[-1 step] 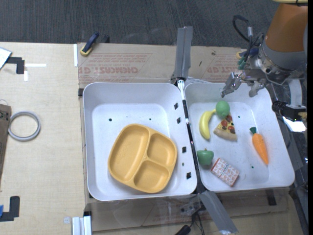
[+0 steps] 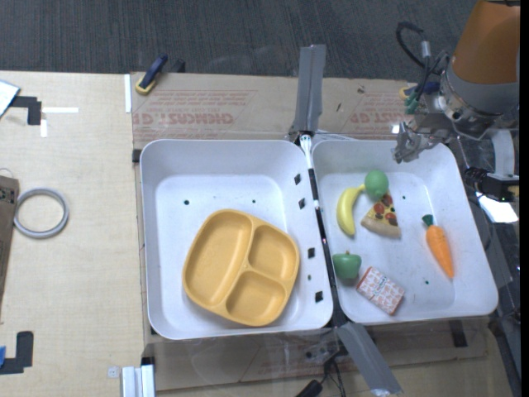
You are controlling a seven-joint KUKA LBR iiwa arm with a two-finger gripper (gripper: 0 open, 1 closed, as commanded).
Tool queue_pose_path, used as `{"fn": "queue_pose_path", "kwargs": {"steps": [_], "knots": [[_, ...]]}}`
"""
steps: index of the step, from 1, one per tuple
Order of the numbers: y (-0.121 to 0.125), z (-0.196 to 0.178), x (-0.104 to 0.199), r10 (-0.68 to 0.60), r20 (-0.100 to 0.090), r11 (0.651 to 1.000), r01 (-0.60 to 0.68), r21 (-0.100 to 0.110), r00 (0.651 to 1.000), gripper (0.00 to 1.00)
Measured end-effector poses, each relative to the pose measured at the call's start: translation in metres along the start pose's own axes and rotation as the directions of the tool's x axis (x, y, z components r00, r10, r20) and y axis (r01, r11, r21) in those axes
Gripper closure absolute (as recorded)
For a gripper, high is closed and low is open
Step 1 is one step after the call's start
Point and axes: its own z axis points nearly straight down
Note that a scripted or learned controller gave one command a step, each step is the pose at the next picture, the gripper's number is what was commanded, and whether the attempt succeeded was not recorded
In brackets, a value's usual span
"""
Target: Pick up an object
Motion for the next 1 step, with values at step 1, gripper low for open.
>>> {"fn": "queue_pose_path", "kwargs": {"steps": [1], "knots": [[0.0312,-0.1088,0.0653,-0.013,0.0,1.0,0.013,-0.002,1.0,1.0]]}}
